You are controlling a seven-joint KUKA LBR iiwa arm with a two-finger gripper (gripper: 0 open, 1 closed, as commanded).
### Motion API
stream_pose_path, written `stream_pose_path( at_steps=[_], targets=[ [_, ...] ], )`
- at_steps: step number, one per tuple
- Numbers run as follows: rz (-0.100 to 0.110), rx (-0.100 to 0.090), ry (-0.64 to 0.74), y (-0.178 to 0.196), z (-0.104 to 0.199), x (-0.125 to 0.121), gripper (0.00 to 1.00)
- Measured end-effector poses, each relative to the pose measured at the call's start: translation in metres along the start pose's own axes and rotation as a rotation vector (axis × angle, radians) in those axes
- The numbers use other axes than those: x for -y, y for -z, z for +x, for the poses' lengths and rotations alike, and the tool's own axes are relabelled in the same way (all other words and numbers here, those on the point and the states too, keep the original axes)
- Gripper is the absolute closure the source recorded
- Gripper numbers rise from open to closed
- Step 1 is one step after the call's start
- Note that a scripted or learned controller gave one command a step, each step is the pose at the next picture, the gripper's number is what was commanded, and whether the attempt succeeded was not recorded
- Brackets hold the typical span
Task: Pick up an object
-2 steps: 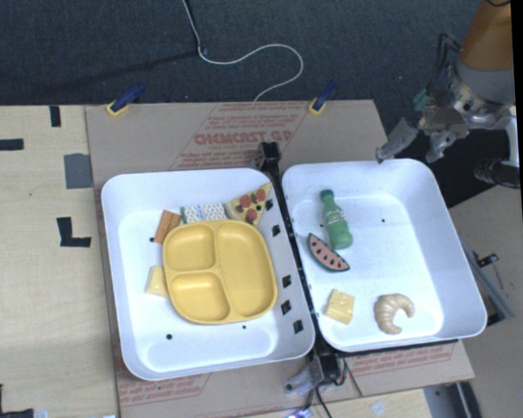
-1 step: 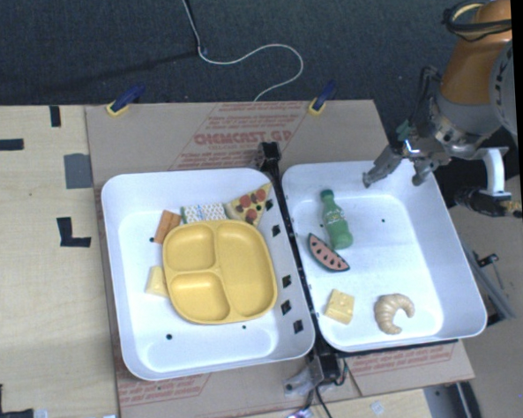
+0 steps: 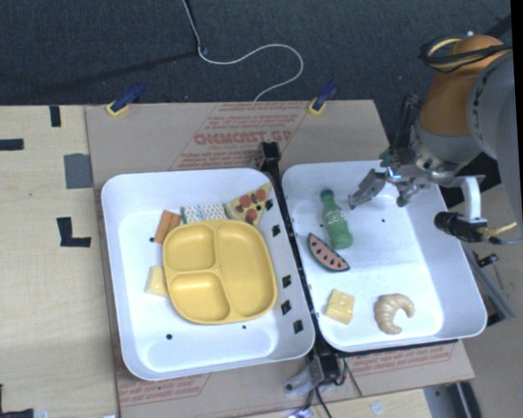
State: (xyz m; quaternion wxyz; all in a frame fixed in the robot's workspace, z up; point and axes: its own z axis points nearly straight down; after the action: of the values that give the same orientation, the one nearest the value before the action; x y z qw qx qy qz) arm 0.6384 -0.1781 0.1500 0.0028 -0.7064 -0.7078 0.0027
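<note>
Cardboard is covering the desk [image 3: 37, 288] under two white bins. Over the right bin [image 3: 442, 263], the pincer [image 3: 386, 190] is hanging at the upper edge, its fingers [image 3: 364, 194] spreading apart and pinching nothing. Just left of it, a green bottle [image 3: 335, 219] is lying on the bin floor, a watermelon slice [image 3: 328, 252] sitting beside its lower end. Further down, a cheese wedge [image 3: 340, 306] and a croissant [image 3: 394, 311] are resting near the front wall. Across in the left bin [image 3: 127, 256], a yellow divided plate [image 3: 220, 271] is occupying the middle, a pizza slice [image 3: 254, 201] lying behind it.
</note>
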Motion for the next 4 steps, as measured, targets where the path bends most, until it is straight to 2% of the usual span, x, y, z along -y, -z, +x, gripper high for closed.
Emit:
stream_pose_path(
  at_steps=[1, 2, 3, 4],
  targets=[
    [-0.008, 0.003, -0.001, -0.041, 0.001, -0.001, 0.0],
    [-0.006, 0.002, 0.001, -0.067, 0.002, -0.001, 0.0],
    [-0.009, 0.002, 0.002, -0.055, 0.002, -0.002, 1.0],
    [-0.012, 0.0, 0.0, -0.005, 0.005, -0.013, 1.0]
  ],
)
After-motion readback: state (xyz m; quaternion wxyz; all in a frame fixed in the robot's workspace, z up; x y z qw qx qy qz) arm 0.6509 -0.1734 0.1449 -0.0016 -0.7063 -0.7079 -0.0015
